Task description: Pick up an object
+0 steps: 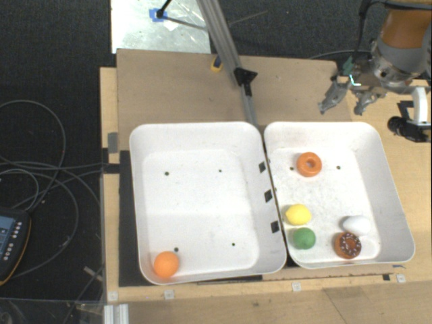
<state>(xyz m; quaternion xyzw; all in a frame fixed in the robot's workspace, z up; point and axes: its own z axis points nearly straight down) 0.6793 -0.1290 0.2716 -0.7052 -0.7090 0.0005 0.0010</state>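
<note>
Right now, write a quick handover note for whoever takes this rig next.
Gripper: open, holding nothing, hanging over the bench behind the right bin.
Right bin holds an orange ring, a yellow ball, a green ball, a white lump and a brown donut.
Left bin holds an orange ball in its near left corner.
Done: nothing picked up yet.
Left: lower into a bin and grasp one thing.

The grey arm with its orange band (405, 19) is cut off by the top and right edges. A dark handheld device (10, 238) on the floor is cropped at the left edge, its screen unreadable.
</note>
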